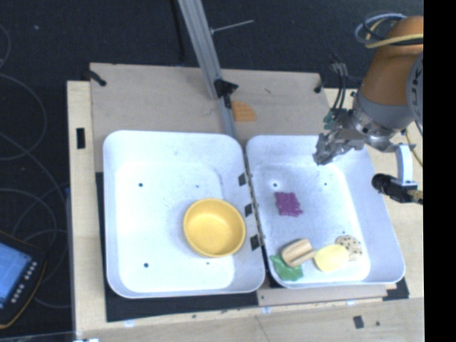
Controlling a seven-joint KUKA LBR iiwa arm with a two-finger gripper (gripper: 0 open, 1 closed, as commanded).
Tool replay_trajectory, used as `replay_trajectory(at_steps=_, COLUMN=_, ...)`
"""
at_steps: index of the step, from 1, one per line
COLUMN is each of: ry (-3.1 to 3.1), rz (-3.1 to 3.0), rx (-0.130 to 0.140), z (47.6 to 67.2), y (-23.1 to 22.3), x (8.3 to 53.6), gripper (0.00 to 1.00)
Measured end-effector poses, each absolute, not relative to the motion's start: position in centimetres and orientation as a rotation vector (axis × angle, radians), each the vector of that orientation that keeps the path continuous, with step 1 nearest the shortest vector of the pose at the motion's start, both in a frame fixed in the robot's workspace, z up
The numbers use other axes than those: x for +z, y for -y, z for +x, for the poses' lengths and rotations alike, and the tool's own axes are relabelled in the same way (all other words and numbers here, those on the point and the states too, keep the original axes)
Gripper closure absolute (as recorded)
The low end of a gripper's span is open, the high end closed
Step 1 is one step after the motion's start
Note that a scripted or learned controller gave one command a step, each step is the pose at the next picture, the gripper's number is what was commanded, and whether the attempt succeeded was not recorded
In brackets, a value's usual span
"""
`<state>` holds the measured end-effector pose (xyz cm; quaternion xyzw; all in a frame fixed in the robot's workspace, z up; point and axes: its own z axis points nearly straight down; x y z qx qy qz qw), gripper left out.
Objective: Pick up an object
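— What sort of place is this?

— A robotics lab or test room, not a home. A grey and orange robot arm (388,84) hangs over a plain wooden bench (285,91), its gripper (329,152) above the right bin (370,191).

— What else points that way?

— Left of the gripper sits a second white bin (128,191), and a metal rail (203,45) rises up and to its left. Loose cables (28,191) trail over the dark floor far to the left, and a handheld control pad with a lit screen (14,273) lies down at the lower left.
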<state>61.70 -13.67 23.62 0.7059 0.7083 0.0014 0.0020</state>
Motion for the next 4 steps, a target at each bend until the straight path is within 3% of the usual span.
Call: replay_trajectory(at_steps=4, ry=-2.233, rz=2.213, rx=0.003, z=57.6, y=-8.3, x=25.2, gripper=1.0)
